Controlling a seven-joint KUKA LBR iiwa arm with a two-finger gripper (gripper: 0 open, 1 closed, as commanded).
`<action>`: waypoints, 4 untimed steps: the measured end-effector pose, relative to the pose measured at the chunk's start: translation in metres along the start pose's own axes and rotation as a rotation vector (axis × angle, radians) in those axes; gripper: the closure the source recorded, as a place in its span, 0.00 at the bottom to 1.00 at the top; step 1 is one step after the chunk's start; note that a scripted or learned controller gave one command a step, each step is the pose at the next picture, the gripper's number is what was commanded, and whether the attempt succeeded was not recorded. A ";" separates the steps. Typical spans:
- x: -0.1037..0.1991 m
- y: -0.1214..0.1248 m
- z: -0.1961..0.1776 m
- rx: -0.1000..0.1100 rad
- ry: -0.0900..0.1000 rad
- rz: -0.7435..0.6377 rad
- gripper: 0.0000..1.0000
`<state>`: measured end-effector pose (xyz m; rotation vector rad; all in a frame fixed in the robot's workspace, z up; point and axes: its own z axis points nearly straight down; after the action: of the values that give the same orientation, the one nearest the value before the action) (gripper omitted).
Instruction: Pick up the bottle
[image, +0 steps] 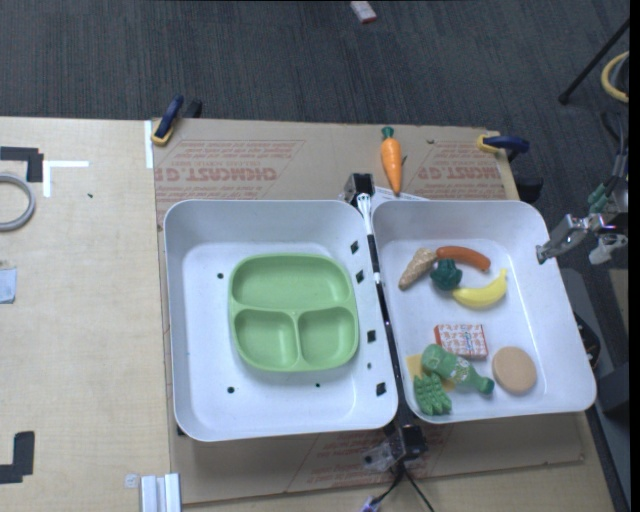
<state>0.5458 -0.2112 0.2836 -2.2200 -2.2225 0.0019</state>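
Bottle (458, 371), a small green one lying on its side, rests in the right bin (560, 300) near the front edge, touching a green leafy toy (432, 394), just below a small printed box (462, 340) and beside a round tan cookie (515, 369). Gripper (575, 236) hangs at the right rim of that bin, well apart from the bottle; whether it is released or clenched I cannot tell. I judge that the task is hardly begun: approach, descent, grasp and lift are all left.
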 end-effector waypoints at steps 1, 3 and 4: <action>0.000 0.001 -0.010 -0.001 -0.002 -0.003 1.00; 0.096 -0.065 0.119 0.001 0.001 0.280 1.00; 0.157 -0.068 0.025 0.001 0.000 0.200 1.00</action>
<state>0.4774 -0.0539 0.2582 -2.4302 -1.9900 0.0028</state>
